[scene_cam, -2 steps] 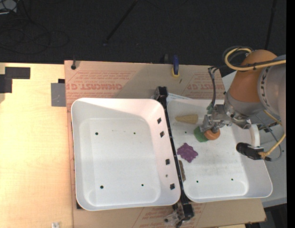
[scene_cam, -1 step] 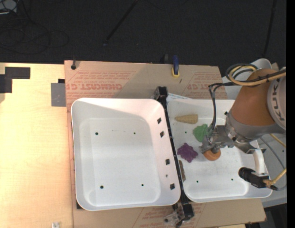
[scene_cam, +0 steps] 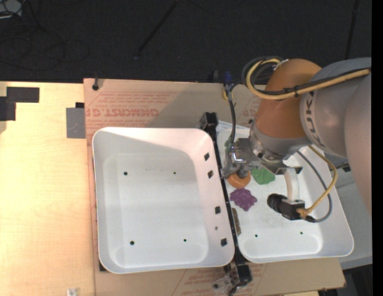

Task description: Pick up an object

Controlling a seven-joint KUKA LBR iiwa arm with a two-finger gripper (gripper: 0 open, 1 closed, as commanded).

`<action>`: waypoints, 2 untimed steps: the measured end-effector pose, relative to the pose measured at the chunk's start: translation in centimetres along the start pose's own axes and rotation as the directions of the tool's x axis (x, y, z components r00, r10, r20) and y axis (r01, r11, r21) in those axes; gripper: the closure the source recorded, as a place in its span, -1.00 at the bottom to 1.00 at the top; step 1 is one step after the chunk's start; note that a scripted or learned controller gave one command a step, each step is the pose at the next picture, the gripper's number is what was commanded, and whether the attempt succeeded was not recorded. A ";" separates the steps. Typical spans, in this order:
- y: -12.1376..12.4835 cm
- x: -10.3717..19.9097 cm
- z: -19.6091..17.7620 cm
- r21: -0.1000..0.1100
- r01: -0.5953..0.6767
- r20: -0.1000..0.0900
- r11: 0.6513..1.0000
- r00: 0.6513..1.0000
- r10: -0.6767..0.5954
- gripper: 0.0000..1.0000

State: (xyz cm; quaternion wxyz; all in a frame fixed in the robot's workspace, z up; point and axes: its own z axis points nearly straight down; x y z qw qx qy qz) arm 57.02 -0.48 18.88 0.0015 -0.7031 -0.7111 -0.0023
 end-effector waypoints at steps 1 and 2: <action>2.7 7.0 -8.3 -0.006 -0.003 0.002 1.000 1.000 0.003 1.00; -3.8 10.1 -10.2 0.006 -0.007 0.003 1.000 1.000 0.007 1.00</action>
